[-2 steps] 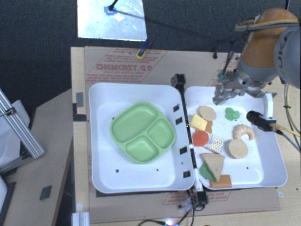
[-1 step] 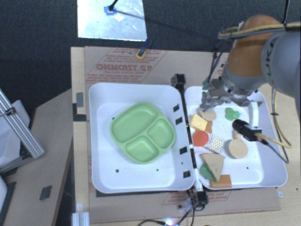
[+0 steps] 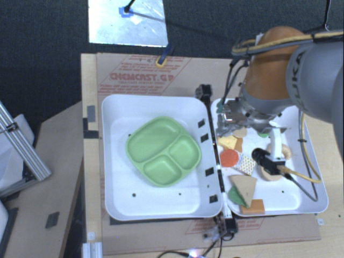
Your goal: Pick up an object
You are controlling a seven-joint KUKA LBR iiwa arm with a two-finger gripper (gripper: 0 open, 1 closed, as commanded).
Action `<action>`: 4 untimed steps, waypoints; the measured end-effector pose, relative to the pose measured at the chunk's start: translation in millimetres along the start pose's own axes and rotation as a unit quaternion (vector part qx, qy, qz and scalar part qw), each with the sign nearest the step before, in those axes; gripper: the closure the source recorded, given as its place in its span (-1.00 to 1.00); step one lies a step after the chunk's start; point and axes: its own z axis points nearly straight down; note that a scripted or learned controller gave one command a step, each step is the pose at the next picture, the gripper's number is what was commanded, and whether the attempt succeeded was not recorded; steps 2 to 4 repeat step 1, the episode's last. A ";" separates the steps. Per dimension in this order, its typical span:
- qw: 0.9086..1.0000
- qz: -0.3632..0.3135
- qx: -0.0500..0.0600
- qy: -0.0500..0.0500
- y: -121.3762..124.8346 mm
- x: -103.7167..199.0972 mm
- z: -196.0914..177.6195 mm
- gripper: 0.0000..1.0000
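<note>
Nearest, at the right white bin's [image 3: 314, 200] six o'clock edge, lie a small orange block [image 3: 254, 206] and a tan wedge with a green side [image 3: 243, 188]. Beyond them sit a round red-orange disc [image 3: 229, 158] and a yellow cheese-like piece [image 3: 229, 143]. Just past these hangs the gripper [image 3: 230, 118]; whether it is open I cannot tell. At nine o'clock, the left white bin [image 3: 115, 144] holds a green three-compartment plate [image 3: 163, 151].

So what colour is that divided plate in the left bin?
Pale green, seen in the camera view: divided plate.
</note>
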 end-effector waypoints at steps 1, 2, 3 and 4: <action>1.000 0.001 0.000 0.000 -34.5 19.3 8.4 1.00; 1.000 0.001 0.000 0.000 -34.5 19.3 8.4 1.00; 1.000 0.001 0.000 0.000 -34.5 19.3 8.4 1.00; 1.000 0.001 0.000 0.000 -34.5 19.3 8.4 1.00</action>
